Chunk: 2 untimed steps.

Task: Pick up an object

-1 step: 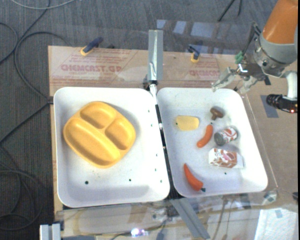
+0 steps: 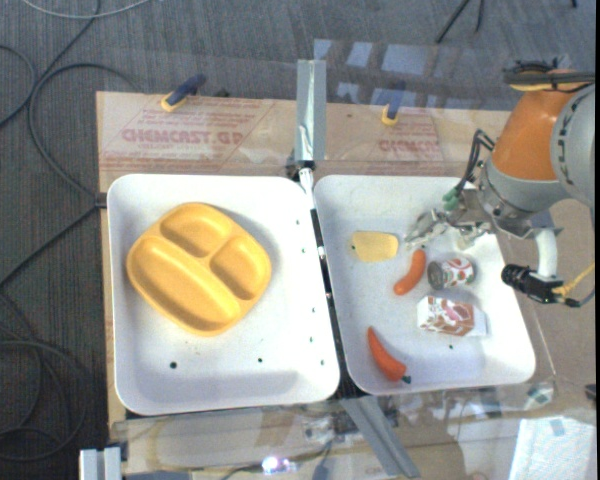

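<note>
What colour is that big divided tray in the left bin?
Yellow-orange all over; the divided tray shows plainly in the camera view.

Two white bins: left bin [image 2: 130, 368] holds a yellow-orange divided tray [image 2: 200, 266]; right bin [image 2: 500, 363] holds a pale yellow flat piece [image 2: 376, 246], an orange-red sausage-shaped item [image 2: 411, 272], a deeper orange pepper-like item [image 2: 385, 354] with a dark tip, a small round item [image 2: 452, 272] patterned red, white and grey, and a flat packet [image 2: 448, 316] printed red-brown on white. Arm [image 2: 550, 158]: grey with orange band; gripper [image 2: 435, 225] metallic grey with green touches. Bench board [image 2: 210, 138] tan with faded red lettering, two yellow-and-blue clamps [image 2: 183, 92], dark grey carpet [image 2: 130, 48] with white and black cables.
</note>
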{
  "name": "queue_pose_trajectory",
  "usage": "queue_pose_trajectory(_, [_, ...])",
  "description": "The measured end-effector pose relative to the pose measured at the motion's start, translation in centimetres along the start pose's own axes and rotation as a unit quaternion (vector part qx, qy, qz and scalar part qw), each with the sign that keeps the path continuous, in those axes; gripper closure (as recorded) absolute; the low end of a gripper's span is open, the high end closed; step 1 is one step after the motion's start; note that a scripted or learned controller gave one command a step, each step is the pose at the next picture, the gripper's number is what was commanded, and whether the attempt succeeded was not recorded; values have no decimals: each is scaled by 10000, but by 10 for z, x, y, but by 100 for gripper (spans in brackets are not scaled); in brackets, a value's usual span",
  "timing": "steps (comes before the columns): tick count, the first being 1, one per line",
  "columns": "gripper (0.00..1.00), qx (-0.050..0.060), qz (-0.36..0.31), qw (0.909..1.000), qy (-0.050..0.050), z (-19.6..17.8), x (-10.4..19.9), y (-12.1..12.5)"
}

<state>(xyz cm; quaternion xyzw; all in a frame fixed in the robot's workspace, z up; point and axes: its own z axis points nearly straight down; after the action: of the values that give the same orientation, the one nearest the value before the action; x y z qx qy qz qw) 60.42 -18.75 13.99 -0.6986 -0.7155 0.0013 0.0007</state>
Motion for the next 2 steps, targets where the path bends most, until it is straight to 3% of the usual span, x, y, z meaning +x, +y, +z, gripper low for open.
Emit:
queue_pose_trajectory(1, [0, -60, -65, 10000, -24, 50, 25, -13])
queue_pose_trajectory(2, [100, -77, -66, 9999, -16, 40, 26, -12])
